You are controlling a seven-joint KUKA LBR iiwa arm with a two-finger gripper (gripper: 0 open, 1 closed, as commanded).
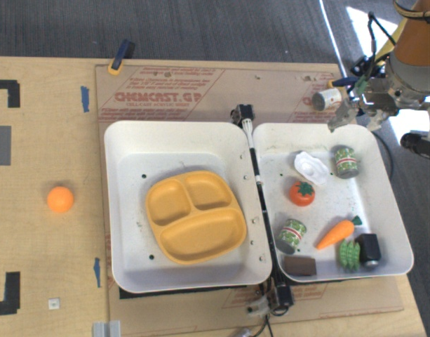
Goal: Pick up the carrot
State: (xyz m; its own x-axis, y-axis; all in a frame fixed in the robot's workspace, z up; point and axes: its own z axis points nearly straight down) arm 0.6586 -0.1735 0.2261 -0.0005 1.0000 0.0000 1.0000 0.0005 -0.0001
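Bench: a pale wooden top point(39, 118) with black angular marks near its left edge, a grey square patch, and short strips of blue tape.
Cardboard sheet: a brown printed sheet point(200, 93) laid flat on the bench, under both bins.
Floor: dark grey carpet point(200, 12) beyond the far edge of the bench, with a bright patch of light at upper right.
Left bin: a shallow white bin point(123, 160) holding a yellow divided tray point(195, 216) set at a slant.
Right bin: a shallow white bin point(386, 188), touching the left bin along a dark central join.
Carrot: the carrot point(335, 234) lies in the near right part of the right bin, its orange body pointing to the near left and its green top toward the far right; it is just beside a green ridged toy point(349, 254) and a small black block point(369, 250).
Other contents, right bin: a tomato point(302, 193) near the middle, a crumpled white item point(311, 166) beyond it, two green-labelled cans point(346, 161) point(292, 234), and a brown block point(299, 265) at the near wall.
Loose object: an orange ball point(60, 199) on the bench, well left of the bins.
Gripper: the gripper point(355, 114) hangs over the far right corner of the right bin, well apart from the carrot; whether its fingers are open or closed cannot be told.
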